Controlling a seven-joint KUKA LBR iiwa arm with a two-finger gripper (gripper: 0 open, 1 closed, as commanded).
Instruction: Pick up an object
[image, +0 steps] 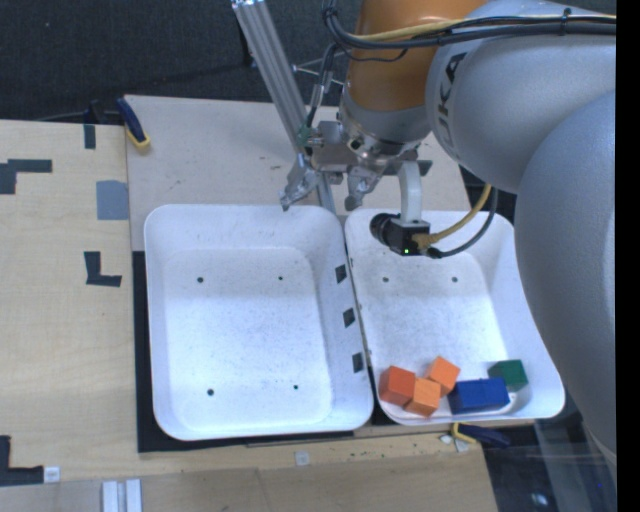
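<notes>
a: our gripper (320, 195) hangs at the far rim between the bins, fingers spread, pinching nothing.
b: and the blocks (452, 385) sit clustered in the right bin's (470, 300) near corner, well apart from us.
a: so we should travel over, centre on one orange block (399, 383), then descend.

Arm (540, 110): grey, bulky, coming in from the right and taking up the upper right corner.
Band (400, 50): orange, sitting just above the wrist, with black cables looping past it.
Wrist (375, 125): pointing downward, tilted a little toward the left.
Gripper (322, 195): low and near the far end, its two metal fingers (297, 188) hanging down with a gap between them and nothing held there.
</notes>
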